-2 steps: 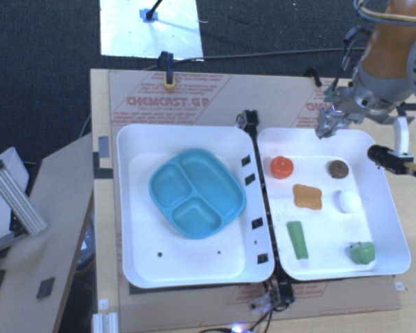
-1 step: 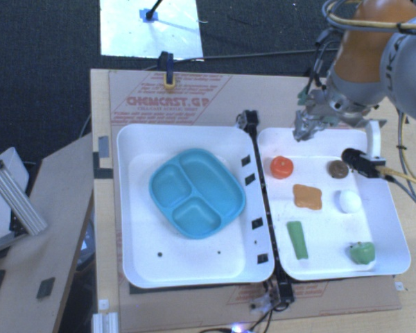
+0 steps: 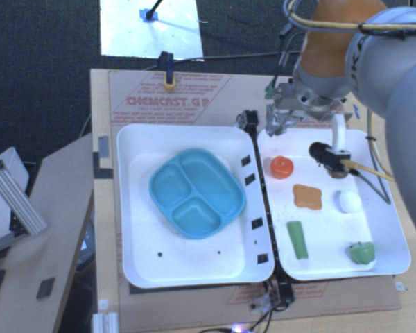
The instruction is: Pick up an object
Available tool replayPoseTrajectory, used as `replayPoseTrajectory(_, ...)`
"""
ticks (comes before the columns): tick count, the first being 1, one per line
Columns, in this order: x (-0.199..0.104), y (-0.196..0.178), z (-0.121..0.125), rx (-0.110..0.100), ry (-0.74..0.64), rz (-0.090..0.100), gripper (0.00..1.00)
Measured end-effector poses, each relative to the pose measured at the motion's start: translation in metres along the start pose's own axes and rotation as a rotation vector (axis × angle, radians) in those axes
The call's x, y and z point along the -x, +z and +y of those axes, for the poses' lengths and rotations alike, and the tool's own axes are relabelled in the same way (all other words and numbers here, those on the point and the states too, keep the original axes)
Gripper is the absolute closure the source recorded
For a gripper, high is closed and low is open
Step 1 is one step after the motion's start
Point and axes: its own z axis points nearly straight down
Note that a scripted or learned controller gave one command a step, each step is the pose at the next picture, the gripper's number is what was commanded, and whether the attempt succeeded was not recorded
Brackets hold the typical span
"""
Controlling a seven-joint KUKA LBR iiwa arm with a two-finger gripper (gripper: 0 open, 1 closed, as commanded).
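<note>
Over the far left corner of the right bin (image 3: 331, 233) the gripper (image 3: 277, 125) is seen, empty; open or closed cannot be told. Nearby, a round red tomato (image 3: 282, 166) is laid, no long axis shown.

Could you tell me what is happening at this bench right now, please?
The grey arm reaches in from the right, and its pincer hangs over the far end of the right bin, close to a red tomato. Nothing shows in its grip. An orange piece, a white egg, a green cucumber and a green pepper also lie in that bin. The left bin holds a blue divided plate.
</note>
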Motion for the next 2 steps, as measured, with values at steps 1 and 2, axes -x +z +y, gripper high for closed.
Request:
replayPoseTrajectory(1,-0.056,-0.006,-0.004,-0.001,-0.001,0.001,1.0)
replayPoseTrajectory(2,-0.102,0.008,0.005,-0.001,0.001,0.0,1.0)
